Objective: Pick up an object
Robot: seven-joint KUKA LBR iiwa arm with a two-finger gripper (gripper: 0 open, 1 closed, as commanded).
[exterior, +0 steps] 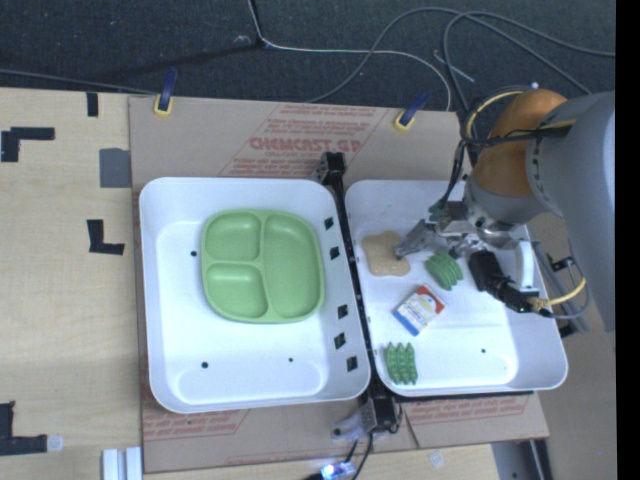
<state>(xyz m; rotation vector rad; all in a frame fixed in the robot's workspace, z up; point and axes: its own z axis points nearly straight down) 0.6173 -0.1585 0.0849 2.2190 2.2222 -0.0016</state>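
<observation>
Camera view: gripper [418, 240] low in the right white bin [520, 368].
Tan, flat cookie-shaped piece [383, 253] lies just left of its spread fingers.

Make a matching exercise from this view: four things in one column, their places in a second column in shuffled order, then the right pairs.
Things:
1. green divided plate
2. tan flat piece
3. small blue and white packet
4. dark green ridged piece

Places:
A. near the front edge of the right bin
B. middle of the right bin
C. in the left bin
D. right bin, close to the divide between the bins

Pairs: 1-C, 2-D, 3-B, 4-A
</observation>
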